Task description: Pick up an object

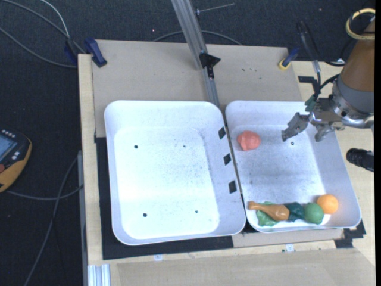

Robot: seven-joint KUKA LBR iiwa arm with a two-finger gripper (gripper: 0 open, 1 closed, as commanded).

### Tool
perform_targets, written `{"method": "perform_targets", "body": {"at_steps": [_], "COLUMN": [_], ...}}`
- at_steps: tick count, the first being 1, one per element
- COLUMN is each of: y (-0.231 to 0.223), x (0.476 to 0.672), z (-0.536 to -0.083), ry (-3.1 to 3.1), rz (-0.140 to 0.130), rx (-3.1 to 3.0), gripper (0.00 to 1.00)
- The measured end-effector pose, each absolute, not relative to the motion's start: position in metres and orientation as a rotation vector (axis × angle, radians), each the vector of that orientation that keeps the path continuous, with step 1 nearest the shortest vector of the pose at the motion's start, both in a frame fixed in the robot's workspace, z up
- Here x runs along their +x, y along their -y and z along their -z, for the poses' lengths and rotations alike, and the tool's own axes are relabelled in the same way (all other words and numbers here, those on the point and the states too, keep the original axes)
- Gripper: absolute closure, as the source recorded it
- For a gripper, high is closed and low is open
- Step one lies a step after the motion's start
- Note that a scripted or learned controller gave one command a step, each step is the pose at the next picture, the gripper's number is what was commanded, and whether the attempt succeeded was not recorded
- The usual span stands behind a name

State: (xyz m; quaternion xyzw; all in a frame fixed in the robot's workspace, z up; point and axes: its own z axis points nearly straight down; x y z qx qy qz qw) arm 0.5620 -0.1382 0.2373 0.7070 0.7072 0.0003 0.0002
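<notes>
At the right of the frame, over the upper part of the right bin (333, 177), your gripper (307, 129) hung with its two fingers spread apart and nothing between them. You had not yet taken hold of anything.

Nearest candidate: the pink lump (249, 140), lying alone on the bin floor in that bin's upper left part, near the divide between the bins and to the left of the gripper. It sat apart from everything else, so it looked to be the cleanest pick. My judgement: you would have done well to bring the open fingers squarely over it, keep them clear of the bin wall on its left, come straight down so the fingers straddled it, and close only once low enough to catch its sides. It looked rounded and possibly soft, so a shallow pinch could have let it slip out.

The lower edge of the right bin was harder ground: things lay bunched together against the wall, touching or nearly so, with little room for fingers.

Count, as seen:
- white bins: two; left bin (119, 177) and right bin
- pink lump: one
- orange ball (327, 204): one
- green ball (313, 213): one
- tan drumstick-shaped toy (269, 208): one
- dark green item (294, 210) between drumstick and green ball: one, too small to name
</notes>
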Motion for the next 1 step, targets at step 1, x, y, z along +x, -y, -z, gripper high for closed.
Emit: {"method": "perform_targets", "body": {"at_steps": [1], "y": [0.1458], "x": [0.5128], "z": [-0.1734], "ry": [-2.223], "rz": [0.005], "rx": [2.227], "gripper": [0.00]}}
